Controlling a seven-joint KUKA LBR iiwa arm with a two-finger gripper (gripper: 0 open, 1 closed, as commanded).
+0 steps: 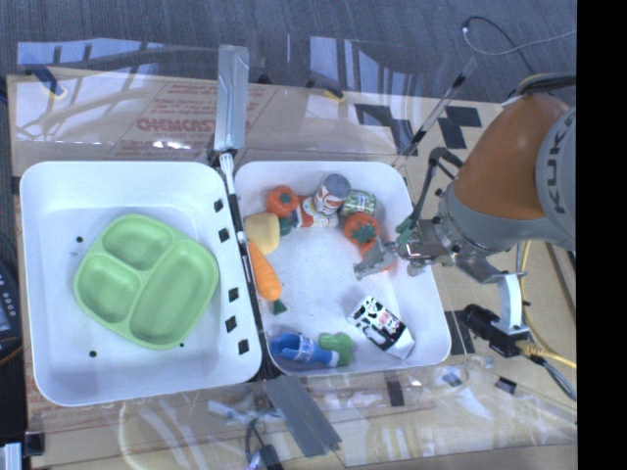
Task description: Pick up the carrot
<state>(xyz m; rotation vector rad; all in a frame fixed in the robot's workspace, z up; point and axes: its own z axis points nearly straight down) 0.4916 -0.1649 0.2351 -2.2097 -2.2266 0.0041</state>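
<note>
Two bins: shallow white plastic, smooth, side by side on table; left bin (pixel 49 360), right bin (pixel 431 331)
Left bin contents: green three-compartment plate (pixel 147 280), rounded, glossy
Carrot (pixel 264 274): orange, tapered, smooth, small green stub at lower end
Carrot place: right bin, along left wall, just below yellow rounded toy (pixel 261 229)
Carrot axis: long axis near vertical in view, slightly slanted; green end toward lower right
Other items: tomato (pixel 282 202), can (pixel 358 204), cow-patterned carton (pixel 382 325), blue bottle (pixel 299 351)
End effector (pixel 377 258): metallic, over right bin's right side, near an orange toy (pixel 361 230); fingers' state: cannot tell
</note>
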